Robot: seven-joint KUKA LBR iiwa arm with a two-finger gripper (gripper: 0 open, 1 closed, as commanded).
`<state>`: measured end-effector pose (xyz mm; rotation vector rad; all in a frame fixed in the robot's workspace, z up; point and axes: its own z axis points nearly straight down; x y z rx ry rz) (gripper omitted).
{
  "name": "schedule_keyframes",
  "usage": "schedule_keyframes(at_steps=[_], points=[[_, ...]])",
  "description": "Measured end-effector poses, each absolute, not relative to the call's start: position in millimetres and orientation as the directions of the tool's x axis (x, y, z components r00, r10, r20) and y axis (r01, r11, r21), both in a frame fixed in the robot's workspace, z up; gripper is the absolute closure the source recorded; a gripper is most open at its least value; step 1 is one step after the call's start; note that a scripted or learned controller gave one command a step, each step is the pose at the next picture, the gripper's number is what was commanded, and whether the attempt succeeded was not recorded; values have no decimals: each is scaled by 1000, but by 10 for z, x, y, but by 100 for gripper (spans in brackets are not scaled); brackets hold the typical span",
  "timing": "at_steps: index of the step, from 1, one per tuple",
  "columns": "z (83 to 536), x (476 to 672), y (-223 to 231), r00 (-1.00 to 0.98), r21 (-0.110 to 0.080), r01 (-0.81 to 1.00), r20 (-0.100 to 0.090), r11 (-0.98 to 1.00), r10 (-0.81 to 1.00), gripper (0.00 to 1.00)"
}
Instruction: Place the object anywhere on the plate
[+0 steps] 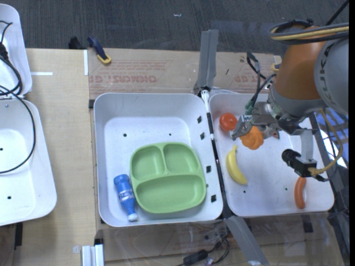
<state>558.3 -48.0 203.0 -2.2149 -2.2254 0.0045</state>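
A green divided plate (166,177) lies in the left bin (111,121). Over the right bin (266,204), my gripper (254,132) hangs below the orange wrist band. A small orange fruit (253,139) shows between its two grey fingers (242,128), and the gripper is shut on it. The fruit is near the bin's upper left part, to the right of the plate and across the bin wall.
A blue bottle (125,195) lies left of the plate. The right bin also holds a red-orange tomato (227,121), a banana (236,168) and a sausage (300,193). A black cable end (292,158) hangs by the arm. A grey divider (208,60) stands between the bins.
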Motion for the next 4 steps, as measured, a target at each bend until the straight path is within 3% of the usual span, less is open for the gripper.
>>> schedule_keyframes(at_steps=[1,2,3,4], points=[[1971,5360,270,-141,-5,990,-1,141,990,100],[1973,5361,267,-140,-4,990,-1,140,990,0],[2053,5366,258,-140,-6,990,-2,140,990,100],[1904,4834,969,-309,-4,951,0,309,951,100]])
